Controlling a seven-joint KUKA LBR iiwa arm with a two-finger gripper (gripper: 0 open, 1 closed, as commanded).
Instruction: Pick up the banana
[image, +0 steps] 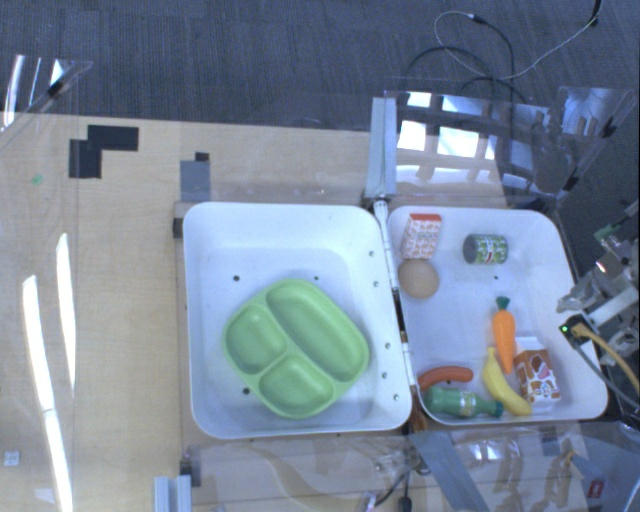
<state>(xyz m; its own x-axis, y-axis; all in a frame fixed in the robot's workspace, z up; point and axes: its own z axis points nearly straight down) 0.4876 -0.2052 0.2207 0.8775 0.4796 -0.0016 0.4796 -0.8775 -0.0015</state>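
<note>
Your banana (505, 383) lies untouched in the right bin (560, 260), near its front edge, between the carrot (504, 338), the small carton (538, 376) and the green bottle (462, 403). The gripper (600, 300) sits at the bin's right rim, well apart; you cannot tell how its jaws stand. The whole pick remains.

A pale wooden bench (100, 330) fills the left and near part of the scene, with black tape marks (100, 147) at its far left and streaks of reflected light on its surface. Beyond it lies dark grey carpet (250, 45), crossed at the far right by thin cables (480, 40).
</note>
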